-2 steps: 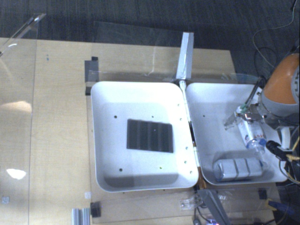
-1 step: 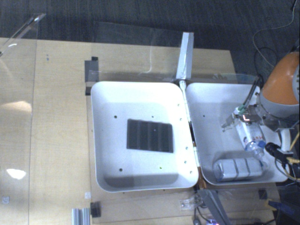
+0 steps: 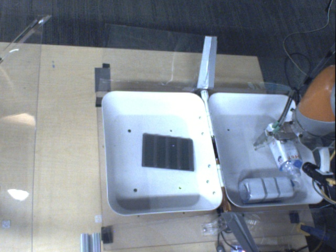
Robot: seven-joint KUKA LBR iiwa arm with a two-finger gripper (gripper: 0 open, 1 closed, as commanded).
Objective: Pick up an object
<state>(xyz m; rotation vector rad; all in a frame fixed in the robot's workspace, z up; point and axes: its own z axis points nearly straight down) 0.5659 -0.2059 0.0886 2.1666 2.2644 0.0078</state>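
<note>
A dark ridged rectangular pad lies flat in the middle of the left bin. In the right bin, a grey ribbed block rests near the front wall. A clear plastic bottle with a blue cap lies just behind that block, toward the right. My gripper hangs low over the right bin, right at the bottle's upper end, under the arm's orange band. Whether it touches the bottle is not clear.
A metal divider strip rises behind the seam between the bins. Cables trail along the right bin's right edge. Clear panels and black clamps sit on the wooden bench around the bins.
</note>
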